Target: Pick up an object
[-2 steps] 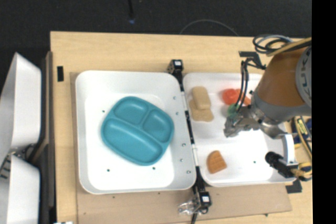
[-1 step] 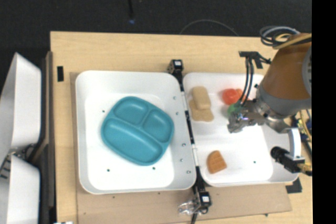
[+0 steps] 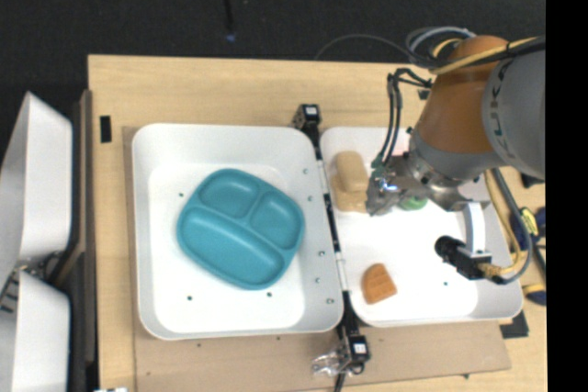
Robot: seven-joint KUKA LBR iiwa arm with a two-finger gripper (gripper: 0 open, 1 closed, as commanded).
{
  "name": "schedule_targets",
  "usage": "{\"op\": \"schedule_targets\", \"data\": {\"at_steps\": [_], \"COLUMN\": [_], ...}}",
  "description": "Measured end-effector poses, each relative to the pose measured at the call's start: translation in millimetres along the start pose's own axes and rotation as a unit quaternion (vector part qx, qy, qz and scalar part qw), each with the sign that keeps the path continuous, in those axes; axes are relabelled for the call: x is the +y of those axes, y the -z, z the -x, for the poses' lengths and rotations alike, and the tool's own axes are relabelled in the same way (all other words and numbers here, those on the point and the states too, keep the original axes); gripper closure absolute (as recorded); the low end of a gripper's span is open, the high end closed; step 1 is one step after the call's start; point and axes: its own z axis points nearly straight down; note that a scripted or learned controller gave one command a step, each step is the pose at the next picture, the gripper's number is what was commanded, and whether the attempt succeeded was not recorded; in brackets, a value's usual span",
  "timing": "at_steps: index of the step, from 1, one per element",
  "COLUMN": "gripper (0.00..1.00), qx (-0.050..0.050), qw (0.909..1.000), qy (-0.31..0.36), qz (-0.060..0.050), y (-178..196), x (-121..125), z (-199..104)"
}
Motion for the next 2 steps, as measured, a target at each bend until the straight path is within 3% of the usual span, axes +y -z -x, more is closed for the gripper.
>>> {"op": "schedule_targets", "data": {"at_steps": [2], "gripper": [1.00], "qx": [0.000], "qw": [1.0000], "qy": [0.000], "qz": [0.000], "y": [15], "x": [57], "z": [-73]}}
